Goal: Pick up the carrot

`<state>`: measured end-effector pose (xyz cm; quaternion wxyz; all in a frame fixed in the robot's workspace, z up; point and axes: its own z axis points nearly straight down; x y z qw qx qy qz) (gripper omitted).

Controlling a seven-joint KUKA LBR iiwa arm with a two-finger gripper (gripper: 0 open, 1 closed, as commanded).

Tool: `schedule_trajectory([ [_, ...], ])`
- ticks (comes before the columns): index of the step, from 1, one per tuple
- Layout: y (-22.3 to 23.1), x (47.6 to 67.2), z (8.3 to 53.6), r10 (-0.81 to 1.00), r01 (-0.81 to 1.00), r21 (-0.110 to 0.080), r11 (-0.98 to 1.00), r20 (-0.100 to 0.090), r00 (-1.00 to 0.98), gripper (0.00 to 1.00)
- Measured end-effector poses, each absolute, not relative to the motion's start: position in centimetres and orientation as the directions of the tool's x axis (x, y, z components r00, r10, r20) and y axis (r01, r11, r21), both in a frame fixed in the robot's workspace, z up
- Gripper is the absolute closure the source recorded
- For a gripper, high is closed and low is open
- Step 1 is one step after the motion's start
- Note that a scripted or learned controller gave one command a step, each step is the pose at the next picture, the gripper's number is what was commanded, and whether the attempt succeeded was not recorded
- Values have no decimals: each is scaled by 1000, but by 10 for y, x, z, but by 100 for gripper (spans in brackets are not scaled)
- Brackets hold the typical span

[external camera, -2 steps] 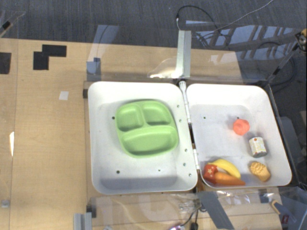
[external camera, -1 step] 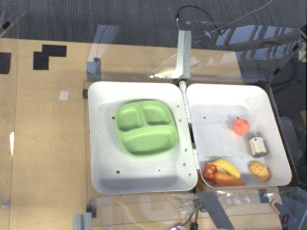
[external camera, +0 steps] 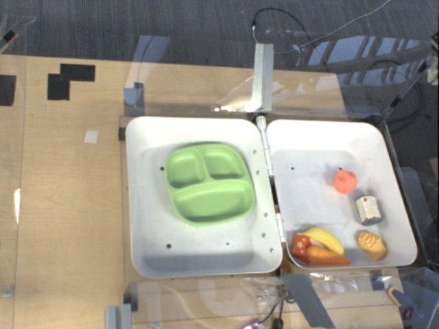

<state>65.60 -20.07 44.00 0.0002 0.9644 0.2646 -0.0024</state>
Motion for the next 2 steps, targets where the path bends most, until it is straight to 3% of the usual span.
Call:
schedule_trajectory([
  [1, -204, 656, 433, 897, 897, 0, -442, -1, 442, 100],
  [2, -128, 671, 433, 1000, 1000, 1, -11, 0, 11, 100],
])
